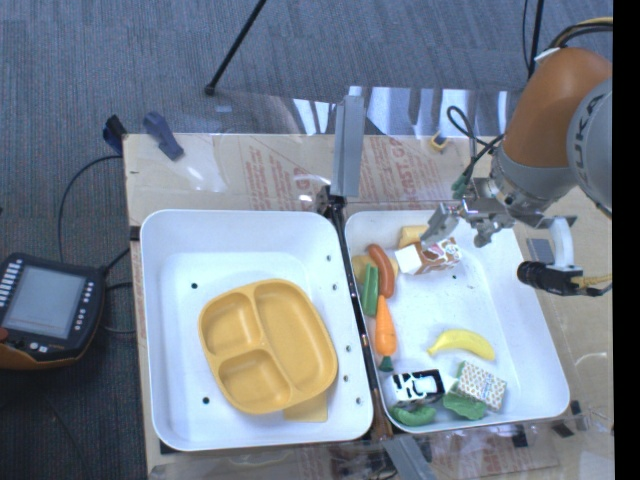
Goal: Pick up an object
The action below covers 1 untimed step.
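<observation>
The end effector (447, 230) hangs over the right bin's (520, 308) far edge, fingers apparently gripping a small white-and-brown carton (430, 257). The carton sits tilted just below it, beside a sausage (382, 268).

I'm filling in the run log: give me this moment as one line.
gripper: over right bin, far end | at small carton | grasp: cannot tell | left bin: yellow tray
</observation>
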### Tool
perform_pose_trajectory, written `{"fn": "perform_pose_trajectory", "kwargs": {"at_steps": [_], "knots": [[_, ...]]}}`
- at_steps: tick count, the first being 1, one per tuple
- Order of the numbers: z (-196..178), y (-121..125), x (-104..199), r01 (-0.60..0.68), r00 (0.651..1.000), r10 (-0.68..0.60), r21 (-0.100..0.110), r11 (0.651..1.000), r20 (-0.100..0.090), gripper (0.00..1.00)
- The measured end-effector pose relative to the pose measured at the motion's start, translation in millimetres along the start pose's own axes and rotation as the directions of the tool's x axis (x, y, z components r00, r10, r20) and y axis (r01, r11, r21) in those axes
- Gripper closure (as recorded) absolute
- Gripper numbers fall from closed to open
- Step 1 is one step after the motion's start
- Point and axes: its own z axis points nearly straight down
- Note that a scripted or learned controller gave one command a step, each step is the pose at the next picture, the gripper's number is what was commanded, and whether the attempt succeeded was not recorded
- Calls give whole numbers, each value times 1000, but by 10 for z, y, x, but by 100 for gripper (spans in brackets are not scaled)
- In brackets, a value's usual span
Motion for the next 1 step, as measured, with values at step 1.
{"fn": "perform_pose_trajectory", "kwargs": {"at_steps": [1], "knots": [[-189, 97, 174, 296, 955, -296, -3, 955, 2, 0]]}}
